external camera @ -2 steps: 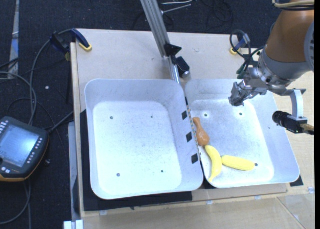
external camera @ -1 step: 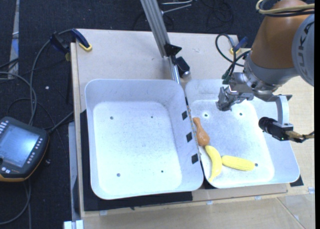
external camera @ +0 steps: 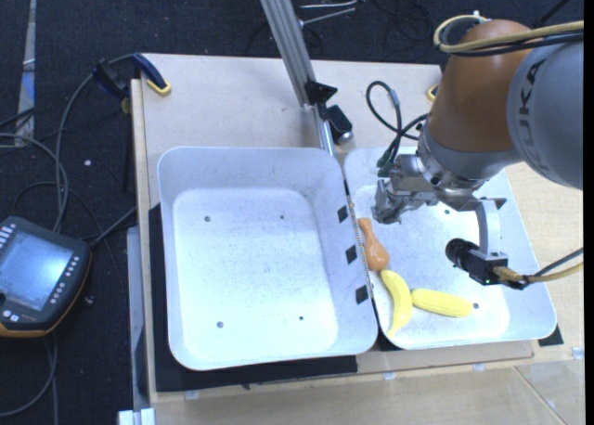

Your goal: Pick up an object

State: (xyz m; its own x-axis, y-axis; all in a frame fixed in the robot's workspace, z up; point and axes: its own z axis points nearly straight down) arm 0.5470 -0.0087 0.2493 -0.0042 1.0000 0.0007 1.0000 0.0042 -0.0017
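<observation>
Claw hangs over the right bin just above the orange toy; finger state unclear

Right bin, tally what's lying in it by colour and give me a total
Yellow: 2, a curved banana and a corn cob
Orange-tan: 1, a pear-shaped piece by the bin's left wall
Total: 3
</observation>
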